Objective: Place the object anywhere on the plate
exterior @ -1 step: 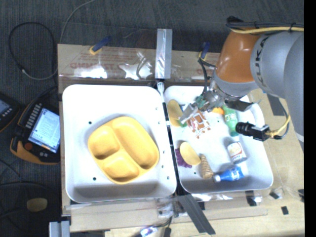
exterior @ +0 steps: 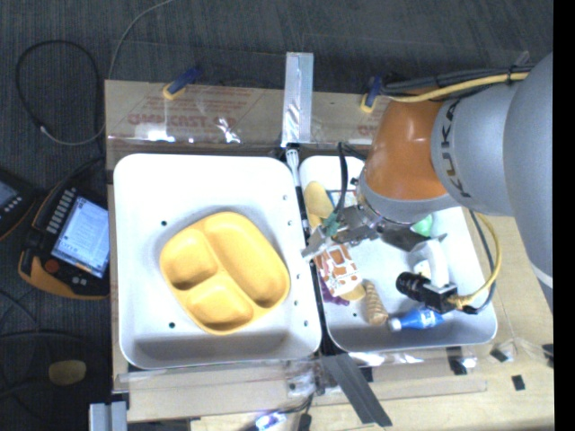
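**Tool working over the packet in the right bin**

The arm (exterior: 422, 155) is reaching into the right bin (exterior: 481, 326), while the yellow plate (exterior: 225, 268) is sitting in the left bin (exterior: 144, 187). The likely pick, an orange-and-white packet (exterior: 337, 270), is lying near the divider, just beside the tool (exterior: 331, 232); I cannot tell the tool's opening. The packet is looking light, crinkly and slippery, so pinching across its flat middle seems safest.
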Controlling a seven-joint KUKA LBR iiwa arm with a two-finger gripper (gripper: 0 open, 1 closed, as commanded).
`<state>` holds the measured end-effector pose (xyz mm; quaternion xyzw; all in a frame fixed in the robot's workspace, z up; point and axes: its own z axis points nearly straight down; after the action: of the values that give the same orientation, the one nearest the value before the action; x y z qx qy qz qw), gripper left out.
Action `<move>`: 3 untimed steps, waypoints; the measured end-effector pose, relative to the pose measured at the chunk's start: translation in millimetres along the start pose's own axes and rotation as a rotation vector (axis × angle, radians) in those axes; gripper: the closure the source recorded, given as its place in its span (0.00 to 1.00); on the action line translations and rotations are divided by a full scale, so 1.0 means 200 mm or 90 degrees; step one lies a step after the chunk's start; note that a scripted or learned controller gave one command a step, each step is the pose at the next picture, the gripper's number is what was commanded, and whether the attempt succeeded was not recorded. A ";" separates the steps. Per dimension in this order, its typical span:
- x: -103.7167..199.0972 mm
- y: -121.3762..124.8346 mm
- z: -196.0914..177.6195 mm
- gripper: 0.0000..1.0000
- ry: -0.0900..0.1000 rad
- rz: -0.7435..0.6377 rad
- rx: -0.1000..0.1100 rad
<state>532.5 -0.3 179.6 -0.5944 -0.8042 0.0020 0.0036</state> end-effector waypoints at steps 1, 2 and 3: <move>0.00 0.00 0.00 0.00 0.000 0.000 0.000; 0.01 0.00 -0.03 1.00 0.002 -0.001 0.004; 0.21 0.40 0.00 1.00 -0.002 0.000 0.000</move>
<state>596.9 63.0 179.5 -0.5946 -0.8040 0.0029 0.0021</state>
